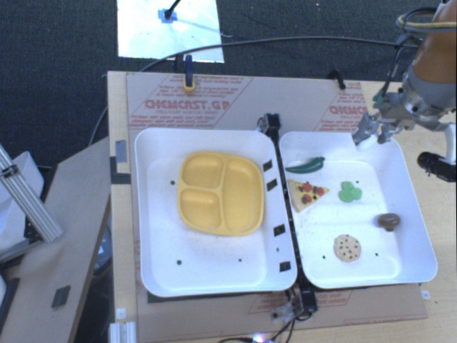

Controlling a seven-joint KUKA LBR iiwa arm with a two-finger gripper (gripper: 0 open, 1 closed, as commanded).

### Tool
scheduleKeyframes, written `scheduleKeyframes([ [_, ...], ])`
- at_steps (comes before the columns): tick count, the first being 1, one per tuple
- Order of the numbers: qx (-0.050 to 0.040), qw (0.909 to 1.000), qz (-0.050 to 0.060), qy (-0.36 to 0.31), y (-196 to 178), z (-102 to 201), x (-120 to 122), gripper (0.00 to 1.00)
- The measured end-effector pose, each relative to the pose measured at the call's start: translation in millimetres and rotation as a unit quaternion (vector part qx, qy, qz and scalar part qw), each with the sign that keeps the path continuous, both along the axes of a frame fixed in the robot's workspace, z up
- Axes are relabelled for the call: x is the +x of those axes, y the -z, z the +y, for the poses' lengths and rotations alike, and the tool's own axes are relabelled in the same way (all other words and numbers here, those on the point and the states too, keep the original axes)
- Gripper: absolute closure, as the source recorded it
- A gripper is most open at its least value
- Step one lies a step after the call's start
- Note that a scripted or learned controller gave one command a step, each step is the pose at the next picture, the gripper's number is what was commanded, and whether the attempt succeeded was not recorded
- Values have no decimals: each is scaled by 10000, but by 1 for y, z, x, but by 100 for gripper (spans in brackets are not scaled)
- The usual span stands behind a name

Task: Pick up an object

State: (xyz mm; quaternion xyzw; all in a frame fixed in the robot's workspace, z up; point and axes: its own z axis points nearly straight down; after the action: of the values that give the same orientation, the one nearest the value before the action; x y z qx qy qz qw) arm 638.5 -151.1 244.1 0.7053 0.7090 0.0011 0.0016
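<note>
The right bin [410, 191] holds a dark green pepper [305, 165], a pizza slice [306, 194], a green broccoli piece [349, 191], a brown mushroom-like piece [388, 221] and a cookie [347, 248]. My gripper [373, 133] hovers above the far right corner of that bin, its fingers spread apart with nothing between them. It is well clear of every toy food item, the broccoli being the closest.
The left bin [153, 191] holds a yellow divided plate [220, 193]. A black hinge strip [282, 199] separates the bins. A cable arcs across the back of the bench, and a white sheet [168, 20] lies on the dark floor behind.
</note>
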Motion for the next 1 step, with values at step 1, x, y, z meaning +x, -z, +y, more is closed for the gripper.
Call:
scheduleKeyframes([
  [1, 8, 10000, 10, -17, 13, 52, 3, 100],
])
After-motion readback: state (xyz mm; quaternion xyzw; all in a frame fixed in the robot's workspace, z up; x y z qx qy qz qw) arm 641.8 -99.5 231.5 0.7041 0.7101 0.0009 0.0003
